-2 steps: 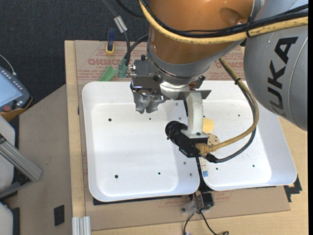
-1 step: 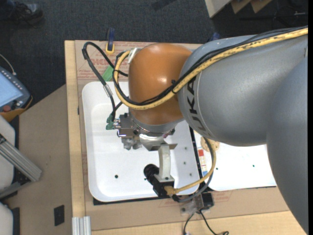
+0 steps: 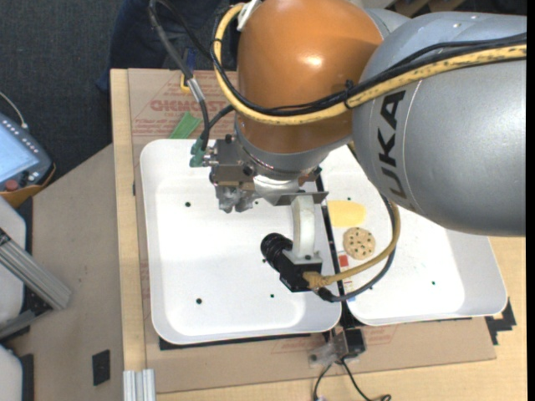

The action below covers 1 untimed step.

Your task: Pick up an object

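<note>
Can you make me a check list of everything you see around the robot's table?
surface: shallow white left bin beside matching right bin, on a brown cardboard sheet.
job's things: yellow wedge and round tan dotted biscuit, in the right bin.
clutter: flat green piece on the cardboard.
grippers: grey gripper over the left bin.
cables: yellow cable along the arm.
surroundings: blue screen, left edge.

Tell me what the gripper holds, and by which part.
Cannot be told: the arm blocks the view over the left bin. A yellow wedge and a speckled biscuit lie loose in the right bin.
</note>
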### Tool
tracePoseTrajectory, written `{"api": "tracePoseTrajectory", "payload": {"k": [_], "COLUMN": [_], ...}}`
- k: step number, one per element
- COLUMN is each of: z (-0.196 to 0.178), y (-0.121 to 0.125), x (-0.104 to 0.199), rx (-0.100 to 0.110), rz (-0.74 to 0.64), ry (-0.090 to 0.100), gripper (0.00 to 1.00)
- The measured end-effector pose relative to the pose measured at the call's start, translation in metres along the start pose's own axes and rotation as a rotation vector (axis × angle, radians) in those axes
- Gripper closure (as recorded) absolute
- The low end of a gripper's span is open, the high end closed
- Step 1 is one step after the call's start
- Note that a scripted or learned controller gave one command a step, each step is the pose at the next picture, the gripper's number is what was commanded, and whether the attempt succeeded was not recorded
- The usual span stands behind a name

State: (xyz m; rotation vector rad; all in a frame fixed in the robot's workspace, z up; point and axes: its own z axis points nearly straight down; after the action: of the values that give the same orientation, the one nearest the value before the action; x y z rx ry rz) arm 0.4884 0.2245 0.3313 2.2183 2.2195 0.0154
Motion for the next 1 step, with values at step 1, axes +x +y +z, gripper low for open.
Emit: {"api": "tracePoseTrajectory", "payload": {"k": [1], "z": [-0.1067], "y": [0.0062], "x": [-0.0356], "rx": [-0.005], "rz": [0.005], "ry": [0.000], "gripper": [1.00]}}
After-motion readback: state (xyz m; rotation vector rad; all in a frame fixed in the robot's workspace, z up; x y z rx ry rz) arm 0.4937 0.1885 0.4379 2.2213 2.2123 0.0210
